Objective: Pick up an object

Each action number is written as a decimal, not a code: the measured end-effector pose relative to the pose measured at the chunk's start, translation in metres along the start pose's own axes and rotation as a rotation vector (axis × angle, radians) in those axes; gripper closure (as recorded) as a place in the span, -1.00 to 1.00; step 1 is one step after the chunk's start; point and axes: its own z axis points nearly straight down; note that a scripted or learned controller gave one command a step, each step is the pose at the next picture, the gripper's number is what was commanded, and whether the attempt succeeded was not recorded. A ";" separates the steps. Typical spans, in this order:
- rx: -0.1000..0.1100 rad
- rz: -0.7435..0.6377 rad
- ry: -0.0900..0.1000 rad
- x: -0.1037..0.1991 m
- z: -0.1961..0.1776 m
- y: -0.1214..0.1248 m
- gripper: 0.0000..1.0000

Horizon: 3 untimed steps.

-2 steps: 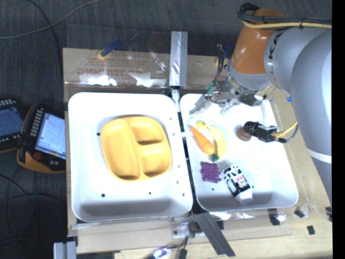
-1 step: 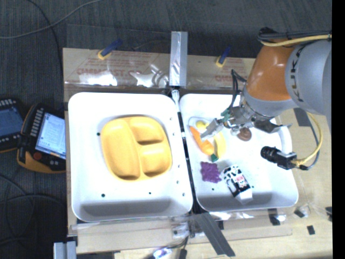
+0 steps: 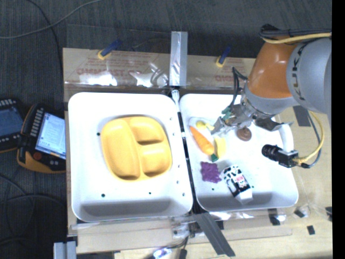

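In the right bin lie several small objects. An orange carrot lies near the bin's left wall, with a yellow piece and a small green bit beside it. Closer to the front are a purple lump and a black-and-white block. A brown round piece sits under the wrist. My gripper hangs over the back of this bin, just right of and above the carrot. Nothing shows held in it.
The left bin holds a yellow divided tray. A black cylinder with a yellow cable juts from the arm over the right bin. A handheld control pendant lies on the floor at the left.
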 end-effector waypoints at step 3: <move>0.000 -0.158 -0.002 0.011 0.008 -0.067 1.00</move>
